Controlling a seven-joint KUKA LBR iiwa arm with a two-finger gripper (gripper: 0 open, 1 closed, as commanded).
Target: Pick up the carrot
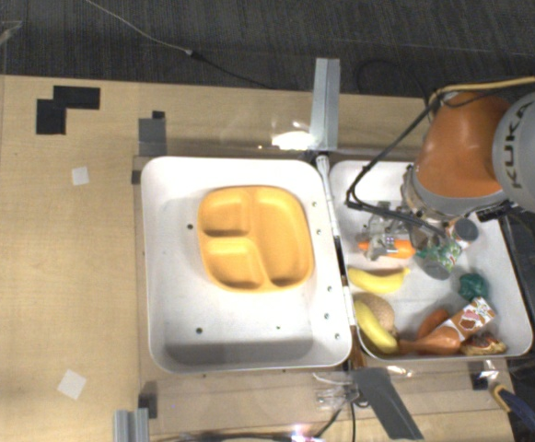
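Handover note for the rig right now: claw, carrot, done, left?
Claw: low over the right bin, at its upper left part; open or shut can't be told from this view.
Carrot: small orange piece right at the claw, on the bin floor by the look of it; a grasp isn't visible.
Nearby: banana slice just below it, whole banana at the lower left, more toy food along the bottom edge.
Left bin holds a yellow tray.
Done: approach. Left: confirm grip, lift the carrot.
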